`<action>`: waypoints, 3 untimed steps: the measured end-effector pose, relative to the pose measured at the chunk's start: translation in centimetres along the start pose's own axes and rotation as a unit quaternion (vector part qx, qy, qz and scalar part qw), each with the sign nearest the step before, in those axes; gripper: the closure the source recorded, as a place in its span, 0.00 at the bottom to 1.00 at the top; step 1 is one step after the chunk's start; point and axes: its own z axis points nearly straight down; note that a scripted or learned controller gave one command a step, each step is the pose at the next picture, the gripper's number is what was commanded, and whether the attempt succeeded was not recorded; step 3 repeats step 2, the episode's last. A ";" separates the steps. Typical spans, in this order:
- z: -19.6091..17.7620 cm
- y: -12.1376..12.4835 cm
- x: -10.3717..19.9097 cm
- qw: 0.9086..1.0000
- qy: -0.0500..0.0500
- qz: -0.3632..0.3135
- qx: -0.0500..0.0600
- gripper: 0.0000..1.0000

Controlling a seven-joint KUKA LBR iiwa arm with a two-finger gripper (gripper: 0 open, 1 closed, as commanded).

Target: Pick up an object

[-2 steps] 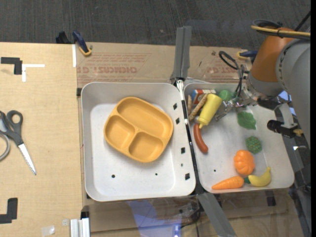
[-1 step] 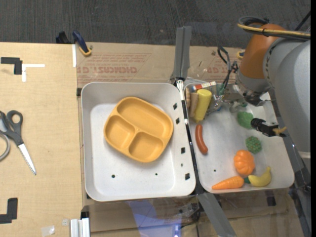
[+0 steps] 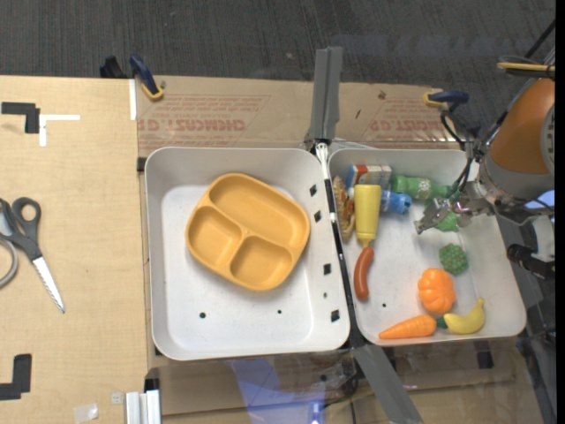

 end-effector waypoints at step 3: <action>-6.1 2.5 6.9 1.000 0.000 0.030 0.000 1.00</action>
